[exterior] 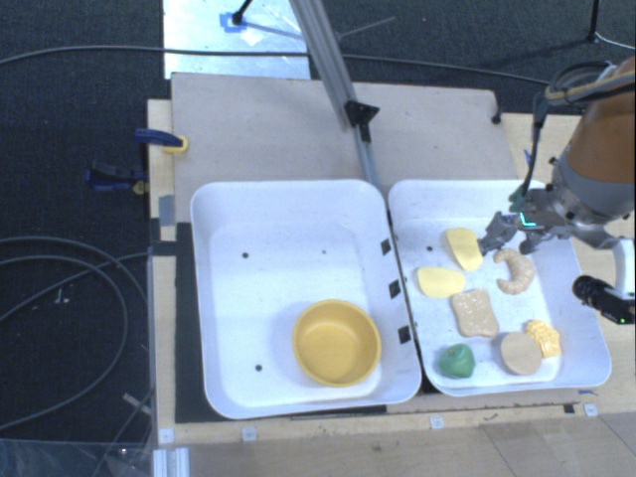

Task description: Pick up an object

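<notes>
- Sitting nearest the camera in the left bin (214, 266): a yellow bowl (337, 342), upright, in the near right part of that bin.
- Lying along the near edge of the right bin (427, 207): a green rounded piece (457, 361) at the near left, a tan round disc (520, 354) to its right, and a small yellow corn-like piece (544, 337) touching the disc's far right side.
- Resting just beyond those: a tan cracker-like rectangle (475, 313), slightly tilted, near the middle of the bin.
- Lying a little farther back: a pale yellow oval piece (438, 282) to the left, a curled tan shrimp-like piece (515, 271) to the right.
- Sitting beyond the oval: a second yellow piece (463, 248), elongated, set at a slant.
- Hanging low over the right bin's far half: the gripper (505, 237), dark fingers spread apart and grasping nothing (one fingertip just beside the elongated yellow piece, the other just above the shrimp-like piece).
- Reaching in from the right: the arm (596, 157), orange band showing above the wrist.
- Clamping the bench's far left edge: a blue and yellow clamp (139, 159).
</notes>
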